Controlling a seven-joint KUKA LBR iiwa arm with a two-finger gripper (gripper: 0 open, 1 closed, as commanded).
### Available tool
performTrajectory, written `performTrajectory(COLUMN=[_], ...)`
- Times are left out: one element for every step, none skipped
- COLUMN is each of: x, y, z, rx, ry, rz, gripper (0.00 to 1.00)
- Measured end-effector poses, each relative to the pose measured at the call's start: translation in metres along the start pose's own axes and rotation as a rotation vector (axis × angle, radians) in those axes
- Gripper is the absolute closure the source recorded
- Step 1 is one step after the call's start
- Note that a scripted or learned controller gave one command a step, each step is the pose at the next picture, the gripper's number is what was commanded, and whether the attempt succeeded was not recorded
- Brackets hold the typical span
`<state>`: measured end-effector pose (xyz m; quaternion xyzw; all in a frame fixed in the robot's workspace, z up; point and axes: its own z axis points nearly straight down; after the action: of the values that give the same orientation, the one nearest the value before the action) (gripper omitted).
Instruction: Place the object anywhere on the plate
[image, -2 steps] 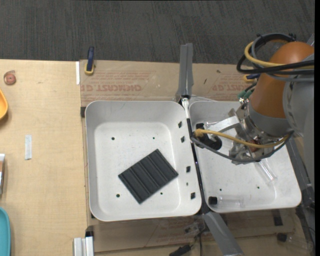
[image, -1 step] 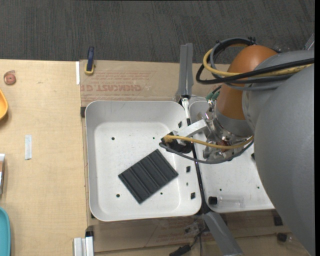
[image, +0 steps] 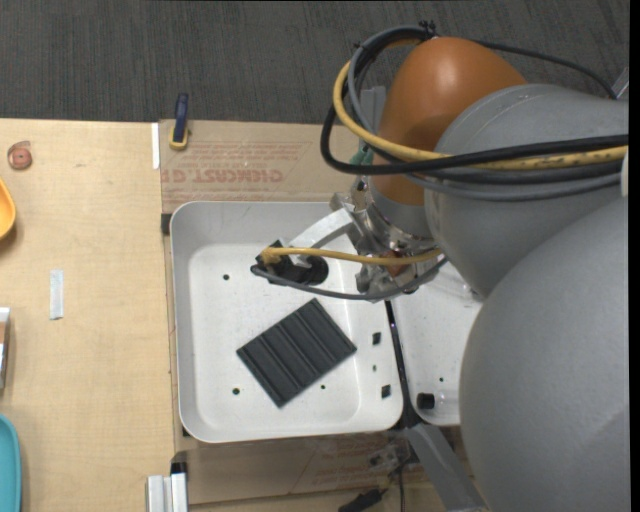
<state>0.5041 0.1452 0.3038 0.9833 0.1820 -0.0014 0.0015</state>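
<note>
A dark grey ribbed rectangular slab (image: 297, 352) lies flat and turned at an angle in the left white bin (image: 200, 330), near its middle. My gripper (image: 385, 262) hangs over the wall between the two bins, up and to the right of the slab and apart from it. The big grey arm with its orange band (image: 440, 90) covers most of the right bin (image: 440, 375) and hides what lies in it.
Both bins rest on a cardboard sheet (image: 250, 165) with a blue clamp (image: 181, 118) at its back edge. On the wooden bench to the left are an orange rim (image: 4, 212) and a teal rim (image: 6, 465). A small black piece (image: 425, 402) sits in the right bin.
</note>
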Motion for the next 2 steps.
performTrajectory(x=[0.000,0.058], y=[-0.039,-0.034], z=[0.000,-0.010], rx=[0.000,0.000], ry=[-0.004,-0.002], rz=[-0.542,-0.644], gripper=[1.00,1.00])
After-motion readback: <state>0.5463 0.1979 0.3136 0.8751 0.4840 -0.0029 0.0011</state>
